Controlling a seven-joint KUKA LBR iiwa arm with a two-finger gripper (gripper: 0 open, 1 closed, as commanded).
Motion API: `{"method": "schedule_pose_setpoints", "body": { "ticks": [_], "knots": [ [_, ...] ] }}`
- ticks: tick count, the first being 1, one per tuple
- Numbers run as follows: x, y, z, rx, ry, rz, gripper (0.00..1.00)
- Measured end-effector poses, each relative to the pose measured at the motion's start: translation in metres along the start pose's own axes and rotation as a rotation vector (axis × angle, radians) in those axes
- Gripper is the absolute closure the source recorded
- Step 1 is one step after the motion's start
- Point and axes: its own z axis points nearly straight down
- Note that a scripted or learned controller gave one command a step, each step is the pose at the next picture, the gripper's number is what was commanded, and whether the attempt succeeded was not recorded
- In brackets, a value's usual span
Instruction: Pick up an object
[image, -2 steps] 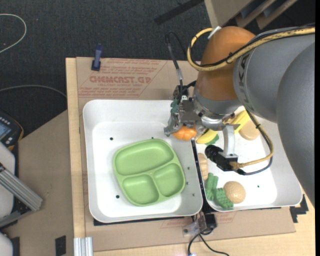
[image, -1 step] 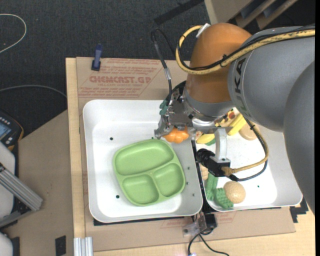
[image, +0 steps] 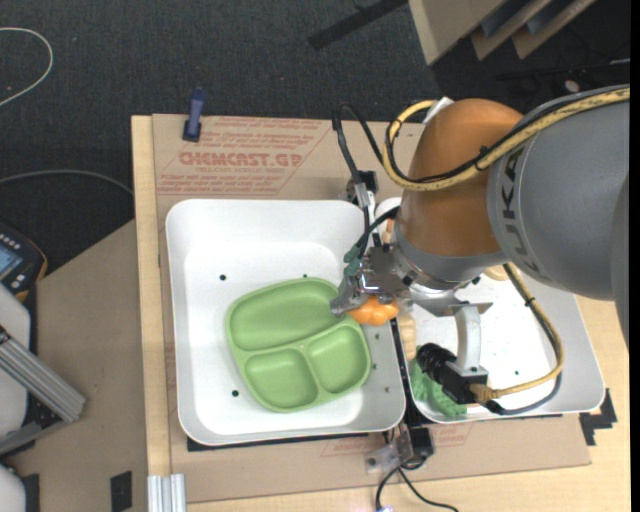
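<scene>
Closest to the lens was the arm's fat orange wrist band (image: 460, 190), hanging over the seam between the two bins and blocking a good chunk of what's underneath.

The thing it seemed to be going for was a small orange object (image: 378, 313), sitting at the right edge of the left bin (image: 200, 260), right up against the divider and touching or nearly touching the rim of a green divided tray (image: 297, 345). The pincer (image: 362, 290) was right on top of it. Honestly couldn't tell if the pincer was spread or pinched, or whether the orange bit was actually in it.

What I'd worry about: that spot was cramped. Bin wall on one side, tray rim on the other, so a closing pincer could've caught the tray lip or the wall and nudged the orange thing away, or dragged the tray up with it. The yellow-and-black cable (image: 525, 385) looping off the wrist into the right bin (image: 575, 375) hung near a green object (image: 443, 397) there and could've snagged on it.

Open room looked best up and to the left: the far-left part of the left bin was bare white floor. Beyond the bins, the worktop (image: 250, 160) carried a blue clip (image: 193, 115), well apart.
</scene>
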Motion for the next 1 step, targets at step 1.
{"method": "schedule_pose_setpoints", "body": {
  "ticks": [1],
  "knots": [
    [0.0386,0.011,0.0273,-0.001,0.001,-0.006,1.0]
  ]
}}
